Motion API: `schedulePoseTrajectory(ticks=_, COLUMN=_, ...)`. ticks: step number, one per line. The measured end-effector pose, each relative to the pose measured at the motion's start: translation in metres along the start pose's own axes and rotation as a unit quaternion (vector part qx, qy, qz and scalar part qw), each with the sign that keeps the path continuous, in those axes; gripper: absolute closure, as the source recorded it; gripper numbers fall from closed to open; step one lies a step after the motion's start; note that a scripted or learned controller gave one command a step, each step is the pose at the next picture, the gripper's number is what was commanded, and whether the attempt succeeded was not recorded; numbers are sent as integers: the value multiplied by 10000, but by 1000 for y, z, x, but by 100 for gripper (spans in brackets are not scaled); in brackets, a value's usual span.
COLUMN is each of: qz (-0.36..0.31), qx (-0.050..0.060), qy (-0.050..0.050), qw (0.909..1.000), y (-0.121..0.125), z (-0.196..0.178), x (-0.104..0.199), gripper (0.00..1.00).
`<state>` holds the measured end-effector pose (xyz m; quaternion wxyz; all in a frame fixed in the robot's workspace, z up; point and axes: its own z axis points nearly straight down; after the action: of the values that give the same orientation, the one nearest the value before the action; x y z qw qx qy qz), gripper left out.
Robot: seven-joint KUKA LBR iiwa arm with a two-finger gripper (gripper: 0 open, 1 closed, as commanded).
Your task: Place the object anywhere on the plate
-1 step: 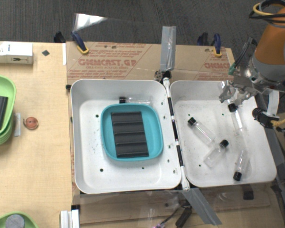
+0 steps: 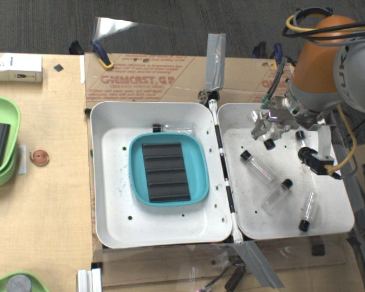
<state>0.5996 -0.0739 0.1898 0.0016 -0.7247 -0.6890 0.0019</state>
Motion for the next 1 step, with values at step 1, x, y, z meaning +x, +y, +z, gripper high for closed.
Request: schedulePoseTrajectory(ticks=1, qz=-919, qx=-8, qy=-4, qw=9958, y=-21, z=-1, x=109, gripper=100)
